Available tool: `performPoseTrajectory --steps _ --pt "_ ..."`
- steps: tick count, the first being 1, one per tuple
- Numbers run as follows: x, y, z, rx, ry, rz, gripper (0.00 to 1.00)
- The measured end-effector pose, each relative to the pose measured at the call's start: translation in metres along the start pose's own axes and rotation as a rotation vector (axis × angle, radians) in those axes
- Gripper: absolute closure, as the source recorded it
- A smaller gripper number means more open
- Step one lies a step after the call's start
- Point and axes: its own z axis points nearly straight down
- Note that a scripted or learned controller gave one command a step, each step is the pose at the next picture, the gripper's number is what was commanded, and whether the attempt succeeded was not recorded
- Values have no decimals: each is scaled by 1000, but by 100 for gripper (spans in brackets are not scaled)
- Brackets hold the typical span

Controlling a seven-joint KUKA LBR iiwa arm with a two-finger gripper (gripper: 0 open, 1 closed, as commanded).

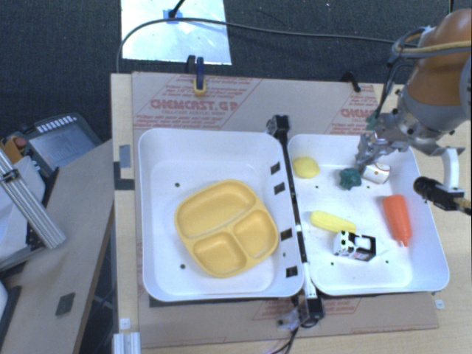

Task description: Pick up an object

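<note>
Reaching in from the right, the grey arm (435, 87) with its orange band brings the tool (371, 155) low over the far part of the right bin (424, 268). Whether the tool is open or closed I cannot tell, because its dark metal parts blend together, and nothing is visibly between them.

Just below the tool and a little to its left lies a small dark green lump (349, 177) with an uneven, soft-looking shape. Just right of the lump, right beside the tool tip, sits a small white piece (378, 173) with a red mark. To the left of the tool is a round, smooth yellow lemon (306, 167). Nearer to the camera and to the right lies an orange carrot (397, 217), a long tapered form with a matte surface. Below the tool, well apart from it, a yellow oblong piece (332, 220) rests next to a small black and white toy (352, 245).

Far to the left of the tool, in the left bin (158, 153), lies a yellow plastic plate (225, 227), glossy and divided in three compartments. Both bins are shallow, white and smooth, standing on a brown printed cardboard sheet (221, 102) on the worktop (81, 198).
</note>
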Motion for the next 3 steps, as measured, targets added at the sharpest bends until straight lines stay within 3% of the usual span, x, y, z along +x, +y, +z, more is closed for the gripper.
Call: performPoseTrajectory --steps 2,3 --pt "100 7 1 0 0 0 100" --pt "147 22 1 -1 0 0 100"
